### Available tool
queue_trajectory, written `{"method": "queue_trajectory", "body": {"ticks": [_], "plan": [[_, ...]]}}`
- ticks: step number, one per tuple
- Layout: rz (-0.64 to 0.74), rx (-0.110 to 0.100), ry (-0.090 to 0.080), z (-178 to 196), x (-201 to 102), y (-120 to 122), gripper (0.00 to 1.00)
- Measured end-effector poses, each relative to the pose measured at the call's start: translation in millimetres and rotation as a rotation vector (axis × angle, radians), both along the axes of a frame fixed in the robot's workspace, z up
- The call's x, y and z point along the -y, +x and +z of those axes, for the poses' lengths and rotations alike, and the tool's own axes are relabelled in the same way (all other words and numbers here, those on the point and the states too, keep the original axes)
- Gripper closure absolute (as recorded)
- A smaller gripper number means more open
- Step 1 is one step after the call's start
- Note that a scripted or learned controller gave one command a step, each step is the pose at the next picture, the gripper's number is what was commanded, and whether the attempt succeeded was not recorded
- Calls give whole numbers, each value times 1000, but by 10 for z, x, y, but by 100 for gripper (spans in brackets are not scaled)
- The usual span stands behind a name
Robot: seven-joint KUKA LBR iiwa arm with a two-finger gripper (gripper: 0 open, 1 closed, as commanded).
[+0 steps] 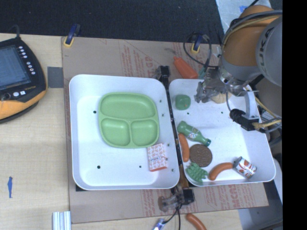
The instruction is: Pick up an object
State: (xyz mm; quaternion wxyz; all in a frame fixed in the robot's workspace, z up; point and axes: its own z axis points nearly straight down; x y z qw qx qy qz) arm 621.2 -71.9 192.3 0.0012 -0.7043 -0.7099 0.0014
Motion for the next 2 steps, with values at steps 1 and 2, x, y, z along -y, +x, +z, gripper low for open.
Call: {"method": "queue_trajectory", "body": {"ticks": [1, 2], "plan": [[-2, -1, -1, -4, 12, -5, 0], [-6, 2, -1, 711, 700, -615, 0]]}}
